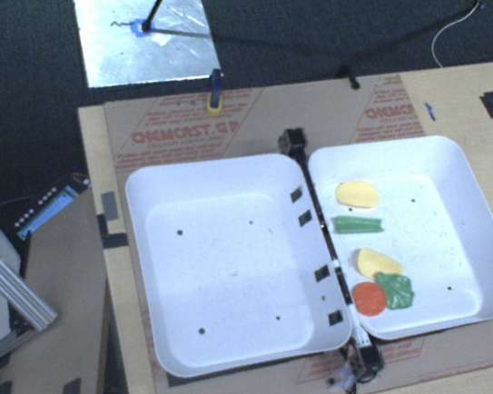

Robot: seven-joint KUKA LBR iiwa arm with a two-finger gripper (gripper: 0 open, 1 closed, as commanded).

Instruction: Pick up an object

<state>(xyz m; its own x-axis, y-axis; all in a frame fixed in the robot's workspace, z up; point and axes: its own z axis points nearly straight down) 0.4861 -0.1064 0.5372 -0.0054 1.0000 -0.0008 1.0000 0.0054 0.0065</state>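
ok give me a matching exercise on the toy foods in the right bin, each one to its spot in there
Things:
1. yellow oval piece
2. green bean pod
3. red tomato
4. leafy green piece

Places:
A. front of the cluster, against the bins' divider
B. farthest back
C. right beside the tomato, on its right
D. just in front of the back yellow piece

Pairs: 1-B, 2-D, 3-A, 4-C

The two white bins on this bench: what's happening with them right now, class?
Nothing is being handled at this moment. The right bin holds five small toy foods along its left side: a yellow piece at the top, a green bean below it, another yellow piece, then a red tomato touching a green leafy piece. The left bin sits beside it. All lie untouched, so the pick-up has not yet begun.
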